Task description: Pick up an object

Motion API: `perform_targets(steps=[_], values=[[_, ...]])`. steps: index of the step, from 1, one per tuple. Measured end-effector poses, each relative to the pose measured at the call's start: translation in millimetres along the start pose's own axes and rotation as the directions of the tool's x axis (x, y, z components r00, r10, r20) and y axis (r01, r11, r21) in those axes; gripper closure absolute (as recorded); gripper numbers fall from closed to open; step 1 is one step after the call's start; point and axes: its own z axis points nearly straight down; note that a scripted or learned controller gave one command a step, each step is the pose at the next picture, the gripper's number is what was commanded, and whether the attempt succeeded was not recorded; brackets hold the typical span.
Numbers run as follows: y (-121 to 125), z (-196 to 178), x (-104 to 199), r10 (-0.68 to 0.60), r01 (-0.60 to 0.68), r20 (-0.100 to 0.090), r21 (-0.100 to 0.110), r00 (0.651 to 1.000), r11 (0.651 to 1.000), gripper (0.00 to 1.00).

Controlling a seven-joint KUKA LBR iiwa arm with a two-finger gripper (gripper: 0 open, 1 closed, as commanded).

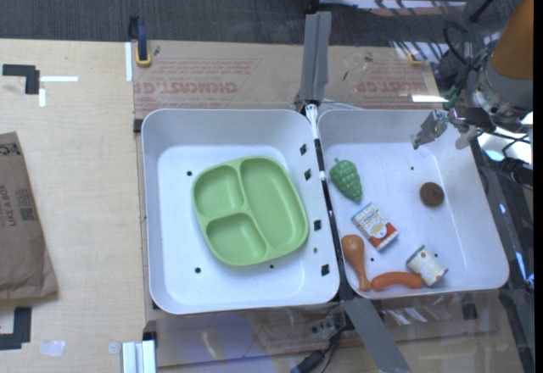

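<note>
One glossy green three-compartment plate (249, 210) is seen in the left bin (161, 151). Jaws (448, 130) are spread open, nothing gripped, above right bin (475, 219).

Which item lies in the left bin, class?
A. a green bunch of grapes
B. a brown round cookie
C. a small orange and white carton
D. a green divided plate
D: the green divided plate sits alone in the left bin, while the cookie, the carton and the grapes all lie in the right bin.
</note>
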Motion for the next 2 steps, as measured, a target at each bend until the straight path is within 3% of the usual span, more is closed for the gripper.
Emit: perform_targets(steps=[1,2], values=[[-53.7,102.0,-16.8,0.1,-0.1,-0.003,-0.001,0.995,0.995,0.0],[-54.3,93.6,-18.1,0.103,-0.103,-0.001,0.0,0.995,0.995,1.0]])
